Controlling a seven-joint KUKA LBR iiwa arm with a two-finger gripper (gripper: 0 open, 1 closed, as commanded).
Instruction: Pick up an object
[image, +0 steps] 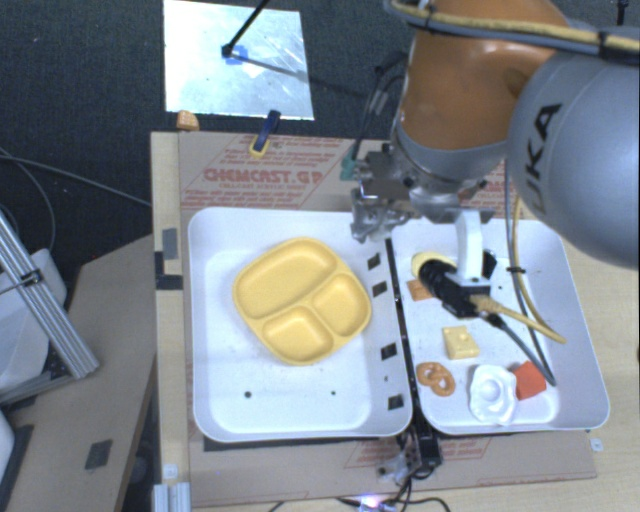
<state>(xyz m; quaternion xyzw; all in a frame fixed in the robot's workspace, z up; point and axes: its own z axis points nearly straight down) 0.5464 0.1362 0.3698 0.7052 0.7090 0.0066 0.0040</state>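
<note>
The tool (374, 224) hangs just beyond the far right corner of the yellow plate (300, 300), over the seam where the two white bins meet. I cannot tell how wide it stands, and nothing shows in its grasp. The plate lies flat in its bin (215, 400). In the other bin (575, 330), right of the plate, lie a yellow block (460, 342), a pretzel (435, 377), and a white lump (490, 393) touching an orange block (531, 380). A straight descent from here would likely strike the bin rims rather than any object. The plate looks broad and smooth, so a pinch on its edge could slip. The white lump and orange block sit so close that closing on one may shove the other aside.
</note>
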